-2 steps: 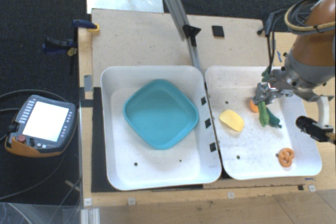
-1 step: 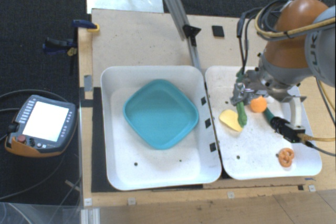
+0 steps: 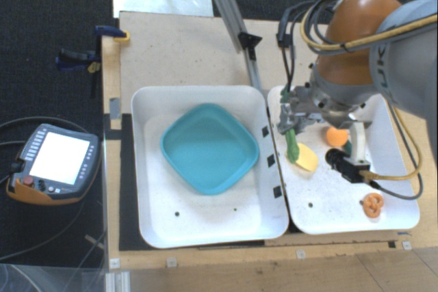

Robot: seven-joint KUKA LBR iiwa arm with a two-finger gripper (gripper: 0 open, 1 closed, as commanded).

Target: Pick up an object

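My gripper (image 3: 290, 121) hangs over the left part of the right bin (image 3: 404, 215), close to the wall between the two bins. Directly below it is a long green object (image 3: 293, 146) that runs toward the front, its upper end right at the gripper; whether it is gripped is hidden. A yellow piece (image 3: 307, 160) lies against the green object's right side. An orange ball (image 3: 336, 137) sits further right, with a small green item (image 3: 356, 145) beside it. An orange pretzel-shaped object (image 3: 373, 205) lies near the bin's front right corner.
The left bin (image 3: 154, 215) holds a teal square plate (image 3: 209, 148). The arm's grey body and orange band (image 3: 356, 31) overhang the back of the right bin, with cables looping around it. A black cable connector (image 3: 345, 167) hangs over the right bin's middle.
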